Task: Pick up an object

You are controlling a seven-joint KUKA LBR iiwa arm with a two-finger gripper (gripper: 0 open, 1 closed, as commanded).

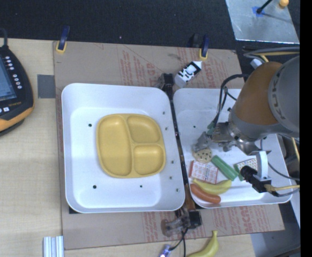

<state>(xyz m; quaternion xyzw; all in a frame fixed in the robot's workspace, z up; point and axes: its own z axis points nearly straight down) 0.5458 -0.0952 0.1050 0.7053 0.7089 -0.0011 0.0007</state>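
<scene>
Cardboard sheeting covers your wooden bench, clamped at the far edge, with two white bins side by side on it; a teach pendant (3,90) lies at the far left.

Camera view: the left bin (73,143) holds a yellow divided plate (130,144). Over the right bin (185,103) the gripper (205,141) hangs low; whether its fingers are open or closed you cannot tell from this angle.

Candidates for pickup, all in the right bin:
- Cookie (202,155), just below the gripper, nearly touching. Judged light, rigid, possibly brittle; take it across its width.
- Red-and-white packet (202,171), beyond the cookie. Flat, thin, probably awkward to pinch.
- Green cylinder (224,167), below and to the arm side. Judged stiff, light; grip mid-length.
- Banana (214,186) and hot dog (204,194), furthest below, touching. Likely smooth plastic, slippery.

Nothing is seen between the fingers.
</scene>
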